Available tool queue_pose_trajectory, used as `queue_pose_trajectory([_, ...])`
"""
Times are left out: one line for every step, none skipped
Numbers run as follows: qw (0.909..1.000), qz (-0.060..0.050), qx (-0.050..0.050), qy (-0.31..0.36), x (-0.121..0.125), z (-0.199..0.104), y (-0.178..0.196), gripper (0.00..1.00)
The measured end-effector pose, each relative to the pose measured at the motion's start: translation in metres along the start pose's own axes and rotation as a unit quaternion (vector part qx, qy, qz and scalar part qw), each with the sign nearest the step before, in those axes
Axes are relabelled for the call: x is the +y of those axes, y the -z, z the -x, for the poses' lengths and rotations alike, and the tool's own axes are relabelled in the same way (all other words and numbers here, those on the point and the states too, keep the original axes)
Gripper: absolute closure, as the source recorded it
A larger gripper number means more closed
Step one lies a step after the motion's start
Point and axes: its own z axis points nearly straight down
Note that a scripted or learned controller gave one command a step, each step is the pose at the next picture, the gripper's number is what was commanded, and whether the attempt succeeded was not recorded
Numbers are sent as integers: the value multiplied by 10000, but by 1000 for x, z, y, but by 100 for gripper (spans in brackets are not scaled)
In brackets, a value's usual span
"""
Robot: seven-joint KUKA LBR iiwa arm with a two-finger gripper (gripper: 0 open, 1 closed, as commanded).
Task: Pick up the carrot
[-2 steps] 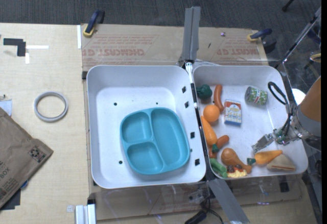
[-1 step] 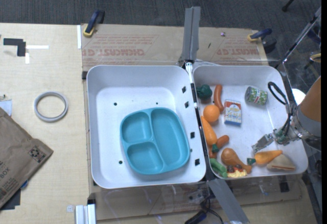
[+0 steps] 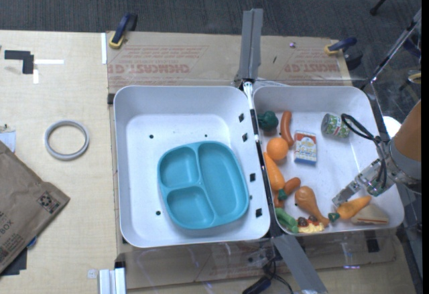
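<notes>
While the left bin holds just a teal divided plate, the right bin is packed w/ toy food: orange, hot dog, drumstick, small box, green can. Carrot lies near the front right corner, just beside the pincer; pincer's spread or pinch can't be told. Arm is cut off at right.

a: where is there room to reach in?

b: the left bin has bare floor all around the blue divided plate.

a: and the right bin?

b: crowded along its left wall and front: orange, sausage, drumstick. open floor lies mid-bin, between the small carton and the right wall.
</notes>
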Motion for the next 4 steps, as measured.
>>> queue_pose_trajectory([9600,31,-19,2798,10,-9,1,0])
queue_pose_trajectory([9999,3,-9,101,44,-29,0,0])
queue_pose_trajectory([9890,-4,-7,-1476,145,-35,27,0])
queue_pose_trajectory([9918,-12,-5,-1275,187,-123,99,0])
